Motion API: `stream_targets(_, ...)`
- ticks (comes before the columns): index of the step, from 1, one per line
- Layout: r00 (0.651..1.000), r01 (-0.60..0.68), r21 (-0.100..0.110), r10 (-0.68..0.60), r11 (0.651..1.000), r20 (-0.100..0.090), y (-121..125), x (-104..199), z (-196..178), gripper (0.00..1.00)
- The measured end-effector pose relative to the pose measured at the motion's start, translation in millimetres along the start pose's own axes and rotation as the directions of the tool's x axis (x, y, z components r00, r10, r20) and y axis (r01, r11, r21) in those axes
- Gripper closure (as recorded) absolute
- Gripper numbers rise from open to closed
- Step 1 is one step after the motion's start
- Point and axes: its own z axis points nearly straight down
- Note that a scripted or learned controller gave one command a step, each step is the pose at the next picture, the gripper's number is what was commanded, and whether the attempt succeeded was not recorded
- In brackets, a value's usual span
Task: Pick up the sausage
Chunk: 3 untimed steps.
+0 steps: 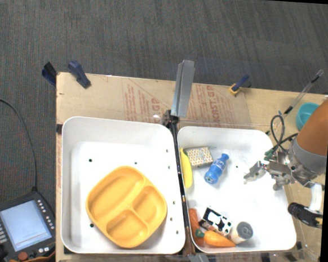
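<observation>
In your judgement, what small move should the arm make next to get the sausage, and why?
Probably it should carry the gripper left and toward the near edge of the right bin. The gripper sits right of the bin's middle, apart from the sausage, which lies along the bin's left wall, close to the carrot.

A robot test lab or workshop cell — grey carpet floor (132, 34), a plywood bench (127, 99) with clamps (78, 73) at its edge, two white bins (72, 148) side by side, and a handheld control pendant (20, 225) on a cable.
</observation>
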Motion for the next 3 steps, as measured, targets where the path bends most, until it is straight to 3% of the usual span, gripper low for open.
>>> stream_targets(1,1.0,0.002,0.003,-0.002,1.0,-0.002,-0.1,1.3,-8.4,1.0)
stream_targets(2,0.974,-0.226,0.002,0.226,0.974,0.0,-46.5,35.1,59.1,1.0)
stream_targets(3,0.981,-0.195,-0.002,0.195,0.981,0.002,-30.0,53.3,-96.5,1.0)
